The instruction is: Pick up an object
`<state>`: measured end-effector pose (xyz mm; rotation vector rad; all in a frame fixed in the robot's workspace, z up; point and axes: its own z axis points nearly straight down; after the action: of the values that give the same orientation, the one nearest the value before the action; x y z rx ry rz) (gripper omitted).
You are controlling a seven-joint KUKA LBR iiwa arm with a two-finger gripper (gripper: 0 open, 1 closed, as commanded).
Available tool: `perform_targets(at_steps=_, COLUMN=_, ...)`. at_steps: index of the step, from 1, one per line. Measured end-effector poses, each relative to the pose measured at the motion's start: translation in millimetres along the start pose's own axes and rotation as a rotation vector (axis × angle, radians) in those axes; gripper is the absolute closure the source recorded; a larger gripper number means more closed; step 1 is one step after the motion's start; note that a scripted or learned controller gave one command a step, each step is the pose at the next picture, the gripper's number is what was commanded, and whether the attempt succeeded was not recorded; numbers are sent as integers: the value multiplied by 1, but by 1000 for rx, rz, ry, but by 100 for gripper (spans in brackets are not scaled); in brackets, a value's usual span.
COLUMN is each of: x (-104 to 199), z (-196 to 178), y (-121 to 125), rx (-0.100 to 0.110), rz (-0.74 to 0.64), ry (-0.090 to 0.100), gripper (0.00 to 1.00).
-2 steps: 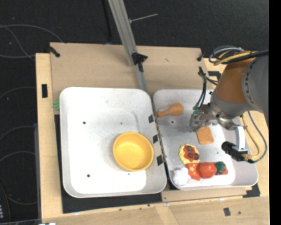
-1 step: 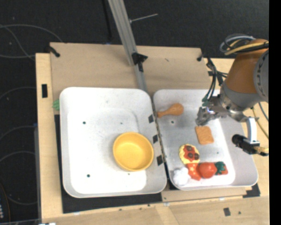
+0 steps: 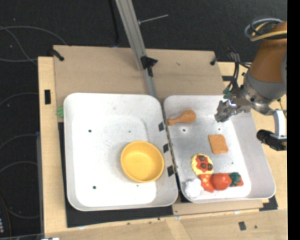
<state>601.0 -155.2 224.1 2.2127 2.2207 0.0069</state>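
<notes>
Hovering over right bin, nothing picked

Gripper (image 3: 223, 112): finger state cannot be told. Orange cracker (image 3: 218, 144): right bin (image 3: 255, 149), centre, just below gripper. Probably light, stiff, flat; pinch across its narrow edges. Yellow bowl (image 3: 142, 161): left bin

Arm (image 3: 270, 59) cut off at right edge

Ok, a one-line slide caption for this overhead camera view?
KUKA arm's gripper hovers over the right bin above a cracker; a yellow bowl sits in the left bin.
</notes>
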Motion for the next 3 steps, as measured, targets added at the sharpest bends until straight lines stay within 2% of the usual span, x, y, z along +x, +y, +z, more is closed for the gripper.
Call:
perform_targets(at_steps=1, x=-1, z=-23, y=1, rx=6, rz=-1, ry=1, gripper=100)
perform_targets(at_steps=2, x=51, z=-13, y=10, rx=8, rz=-2, ry=1, gripper=100)
perform_targets(at_steps=3, x=95, z=-11, y=8, rx=8, rz=-2, ry=1, gripper=100)
